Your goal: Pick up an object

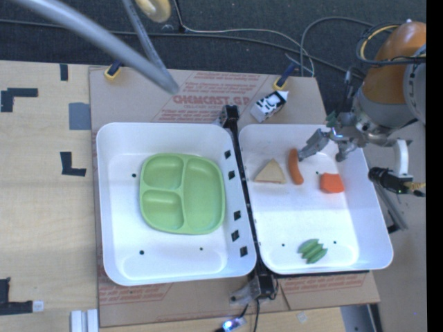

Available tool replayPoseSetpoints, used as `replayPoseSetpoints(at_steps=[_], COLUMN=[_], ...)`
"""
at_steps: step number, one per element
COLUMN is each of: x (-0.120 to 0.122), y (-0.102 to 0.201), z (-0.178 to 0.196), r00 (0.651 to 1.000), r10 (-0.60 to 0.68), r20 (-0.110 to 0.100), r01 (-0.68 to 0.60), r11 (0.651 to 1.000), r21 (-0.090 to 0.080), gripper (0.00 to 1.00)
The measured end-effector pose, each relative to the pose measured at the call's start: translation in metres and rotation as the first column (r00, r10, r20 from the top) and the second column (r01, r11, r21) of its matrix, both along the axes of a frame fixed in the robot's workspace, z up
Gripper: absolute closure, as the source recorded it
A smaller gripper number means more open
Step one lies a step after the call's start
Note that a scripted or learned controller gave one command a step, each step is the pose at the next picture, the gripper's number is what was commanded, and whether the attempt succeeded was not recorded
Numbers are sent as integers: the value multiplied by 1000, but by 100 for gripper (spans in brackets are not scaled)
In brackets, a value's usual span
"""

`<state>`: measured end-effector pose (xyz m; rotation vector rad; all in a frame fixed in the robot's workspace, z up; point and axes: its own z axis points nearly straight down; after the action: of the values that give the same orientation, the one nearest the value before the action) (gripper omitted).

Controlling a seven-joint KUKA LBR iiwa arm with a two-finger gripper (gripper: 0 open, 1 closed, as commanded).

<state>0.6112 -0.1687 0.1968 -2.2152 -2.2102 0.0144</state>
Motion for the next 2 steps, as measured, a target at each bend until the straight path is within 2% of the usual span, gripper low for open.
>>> replayPoseSetpoints(at_steps=[1,2], x=[3,-4], y=[0,0], z=[8,-54], r00=[1000,1000], r10=[4,3], r20=[14,8], r01=[-4,-3], r11=[1000,1000], r21=[-3,-2], gripper=[0,0])
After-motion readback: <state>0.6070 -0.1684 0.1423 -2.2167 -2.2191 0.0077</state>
